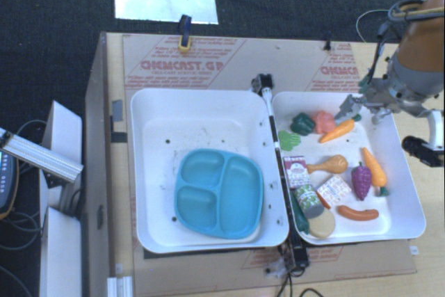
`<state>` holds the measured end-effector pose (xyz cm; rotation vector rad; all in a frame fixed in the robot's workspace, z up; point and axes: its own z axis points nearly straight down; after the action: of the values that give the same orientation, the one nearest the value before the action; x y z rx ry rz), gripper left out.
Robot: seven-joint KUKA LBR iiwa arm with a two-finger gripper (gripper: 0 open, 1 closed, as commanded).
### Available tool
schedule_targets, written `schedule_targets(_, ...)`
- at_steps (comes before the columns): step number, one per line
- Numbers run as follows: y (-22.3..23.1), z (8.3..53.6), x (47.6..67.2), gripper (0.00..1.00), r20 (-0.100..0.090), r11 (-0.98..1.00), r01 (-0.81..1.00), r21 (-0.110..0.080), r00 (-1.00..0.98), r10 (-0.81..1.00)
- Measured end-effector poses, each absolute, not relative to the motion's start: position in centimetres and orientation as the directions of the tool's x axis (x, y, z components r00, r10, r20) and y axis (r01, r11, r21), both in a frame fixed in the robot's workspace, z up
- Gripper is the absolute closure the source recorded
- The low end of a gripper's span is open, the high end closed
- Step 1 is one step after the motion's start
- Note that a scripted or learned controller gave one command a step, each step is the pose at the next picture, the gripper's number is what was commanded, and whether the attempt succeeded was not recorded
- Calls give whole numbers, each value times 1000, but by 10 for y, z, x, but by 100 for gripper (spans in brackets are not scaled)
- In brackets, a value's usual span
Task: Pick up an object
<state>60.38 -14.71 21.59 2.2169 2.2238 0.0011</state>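
The right bin (407, 209) holds several toy foods. At its back lie a green pepper (302, 124), a pink-orange piece (323, 121) and a small carrot (337, 131). My gripper (362, 113) hangs over the bin's back edge, just up and right of that carrot. Its fingers (346, 110) are spread open with nothing between them. Further forward are a drumstick (328, 165), purple grapes (361, 181), a second carrot (373, 168), a sausage (358, 213), two small boxes (297, 171), a can (308, 200) and a round cookie (321, 225).
The left bin (160, 115) holds a blue divided plate (219, 193). A ridge (274, 142) separates the two bins, with a green leafy piece (288, 141) beside it. The arm's grey body (417, 73) stands over the bench's back right corner.
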Motion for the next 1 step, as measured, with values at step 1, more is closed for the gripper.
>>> schedule_targets(1,-134,179,669,0,0,5,1000,1,-5,1000)
